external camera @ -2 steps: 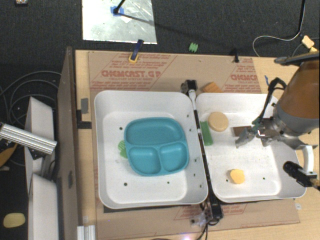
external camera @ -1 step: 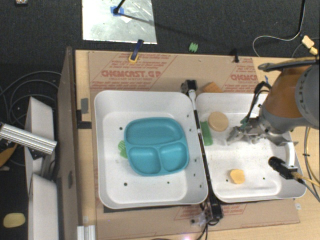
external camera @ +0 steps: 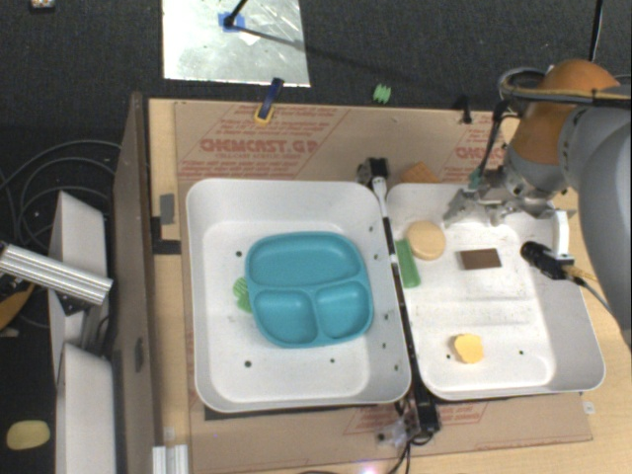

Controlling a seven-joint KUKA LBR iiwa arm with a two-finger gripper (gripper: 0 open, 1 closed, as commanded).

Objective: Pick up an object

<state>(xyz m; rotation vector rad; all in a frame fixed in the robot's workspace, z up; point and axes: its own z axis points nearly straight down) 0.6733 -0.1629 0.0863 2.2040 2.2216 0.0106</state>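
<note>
While the gripper (external camera: 481,205) hangs over the back of the right bin (external camera: 578,349), nothing sits between its fingers, and I cannot tell if they are apart or together. It looks like the reaching step. A tan round piece (external camera: 427,240), a brown square (external camera: 480,259) and a yellow piece (external camera: 468,348) lie below. Next, I think, it must line up over one and go down.

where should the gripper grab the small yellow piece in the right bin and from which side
Probably straight down from above, fingers closing across the yellow piece at its narrower width. It lies low and flat on the right bin floor with bare floor all round, well away from the brown tile and tan disc. The gripper sits at the bin's far edge.
</note>
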